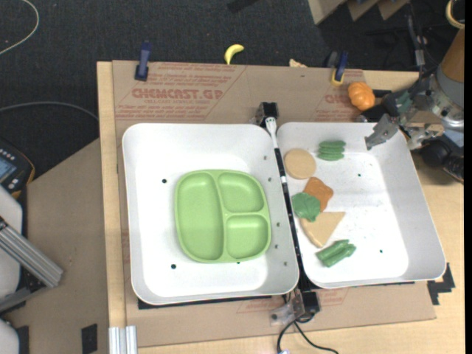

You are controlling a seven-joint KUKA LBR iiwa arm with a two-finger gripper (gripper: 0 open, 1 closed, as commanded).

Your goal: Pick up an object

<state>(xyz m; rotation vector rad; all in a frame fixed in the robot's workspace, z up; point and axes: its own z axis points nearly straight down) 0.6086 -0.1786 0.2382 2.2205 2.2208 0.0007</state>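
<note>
two shallow white bins sit side by side on a brown board atop the bench, seen from the fixed camera above. the left bin (140, 220) holds a light green divided plate (221, 214) with three compartments, lying near the bin's middle. the right bin (398, 220) carries the loose toy food pieces, all gathered toward its left edge: a round tan cookie (299, 163) near the far left corner, a green ridged piece (331, 150) just beside it toward the far edge, an orange piece (319, 191) below the cookie, a dark green leafy piece (306, 206) touching the orange one, a tan wedge (324, 228) partly under the leafy piece, and a second green ridged piece (335, 253) near the bin's near edge. the gripper (383, 133) hangs over the right bin's far right corner, well apart from the food pieces; nothing is seen between its fingers, and whether they are spread or closed cannot be told at this size. an orange ball-like object (361, 95) sits on the board beyond that corner, beside a blue clamp (339, 66). the arm is cut off by the frame's right edge.
</note>
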